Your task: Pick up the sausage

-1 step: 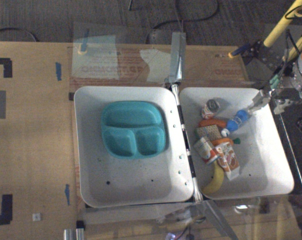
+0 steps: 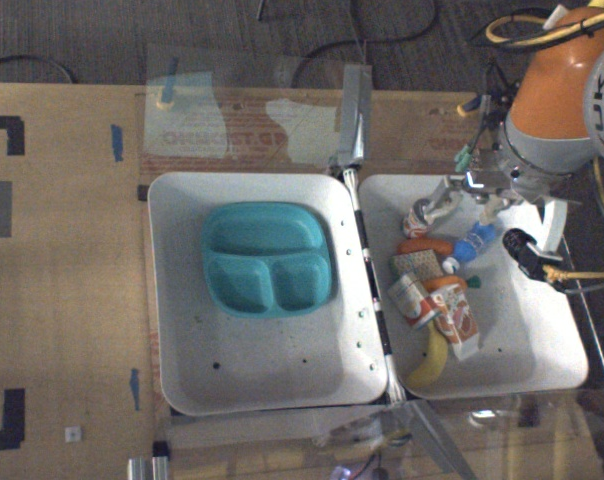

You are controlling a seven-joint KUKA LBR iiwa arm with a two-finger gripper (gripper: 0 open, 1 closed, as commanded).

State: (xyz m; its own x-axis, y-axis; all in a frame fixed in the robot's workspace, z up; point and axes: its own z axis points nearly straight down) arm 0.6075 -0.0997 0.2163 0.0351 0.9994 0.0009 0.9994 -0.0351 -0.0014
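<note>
Gripper sits over the upper part of the right bin, in the right half of the frame. Open or closed: cannot tell from this angle, the tip is lost in metal clutter. No item visibly held. Arm comes in from the upper right, with its orange band above the wrist.

Sausage is orange-red and lies roughly horizontal in the right bin's upper left area, just below-left of the gripper. Whether anything touches it is unclear.

Near it:
- small can just above the sausage, close to the gripper's left side
- blue bottle just right of the sausage, tilted
- tan waffle-like square right under the sausage
- white-red packet below that
- orange carton beside the packet, lying at a slant
- banana at the bin's lower left, its tip near the rim

Everything is bunched on the bin's left side.

Left bin holds a teal divided plate, upper centre and flat. Both bins sit on a brown bench with a clear plastic sheet above the left bin.
</note>
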